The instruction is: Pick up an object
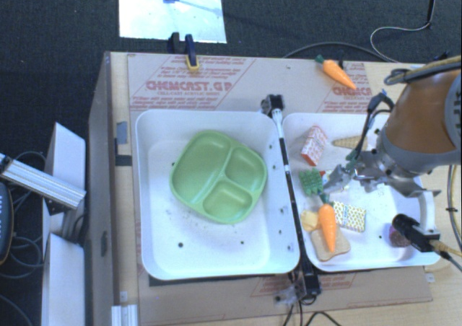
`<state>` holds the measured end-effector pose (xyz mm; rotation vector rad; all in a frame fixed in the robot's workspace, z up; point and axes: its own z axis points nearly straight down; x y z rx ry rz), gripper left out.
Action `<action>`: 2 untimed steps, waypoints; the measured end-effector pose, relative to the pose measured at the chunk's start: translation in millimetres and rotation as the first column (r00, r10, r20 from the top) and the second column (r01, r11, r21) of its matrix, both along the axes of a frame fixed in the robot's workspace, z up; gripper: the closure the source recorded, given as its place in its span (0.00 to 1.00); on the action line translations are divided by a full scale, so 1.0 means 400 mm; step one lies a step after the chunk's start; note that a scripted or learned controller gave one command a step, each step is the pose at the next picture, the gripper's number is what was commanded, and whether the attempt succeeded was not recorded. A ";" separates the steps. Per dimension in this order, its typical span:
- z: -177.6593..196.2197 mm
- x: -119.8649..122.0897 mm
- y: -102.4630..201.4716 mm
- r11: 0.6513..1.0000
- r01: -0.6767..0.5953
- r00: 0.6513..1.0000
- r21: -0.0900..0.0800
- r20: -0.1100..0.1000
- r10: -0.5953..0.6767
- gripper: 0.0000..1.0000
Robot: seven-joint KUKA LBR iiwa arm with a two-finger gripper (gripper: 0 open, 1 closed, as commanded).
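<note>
Dark speckled carpet floor (pixel 58 21) surrounds the bench, w/ a pale shiny square sheet (pixel 172 0) lying on it near top & a thin black cable (pixel 404 25) looping at upper right. Bench top is a brown cardboard-coloured board w/ red print (pixel 195 83). White box-like furniture w/ a grey metal rail (pixel 40 180) sits at left; lighting even, soft.

Grey arm (pixel 426 130) from the right, orange-banded wrist bent low, pincer (pixel 336 179) pointing left.

Bright even overhead light, soft shadows, slight blur w/ bluish tint
</note>
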<state>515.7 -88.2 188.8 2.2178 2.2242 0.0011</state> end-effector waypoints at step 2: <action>-0.247 0.270 -0.007 1.000 -0.001 1.000 -0.004 0.014 0.001 0.00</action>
